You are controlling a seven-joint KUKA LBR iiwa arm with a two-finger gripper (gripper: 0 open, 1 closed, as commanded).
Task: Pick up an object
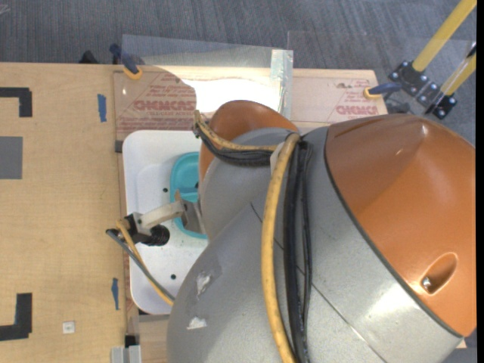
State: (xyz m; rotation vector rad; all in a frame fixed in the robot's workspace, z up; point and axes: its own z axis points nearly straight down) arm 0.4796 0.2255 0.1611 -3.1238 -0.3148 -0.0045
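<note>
One teal object, perhaps more.

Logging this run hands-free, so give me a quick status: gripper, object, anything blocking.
Grey arm with orange band low over the shallow white bin. Teal plastic object partly behind it. Gripper state unreadable. Arm blocks most of the bin.

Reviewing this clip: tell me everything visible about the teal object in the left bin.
The teal object looks like smooth plastic with a curved, rounded rim, possibly a cup or bowl. It lies in the white bin, toward its middle. Its right side is hidden behind the grey arm, so its full shape and pose cannot be told. A beige piece crosses just in front of its lower edge; whether they touch is unclear. More teal shows below that piece, near the arm.
</note>
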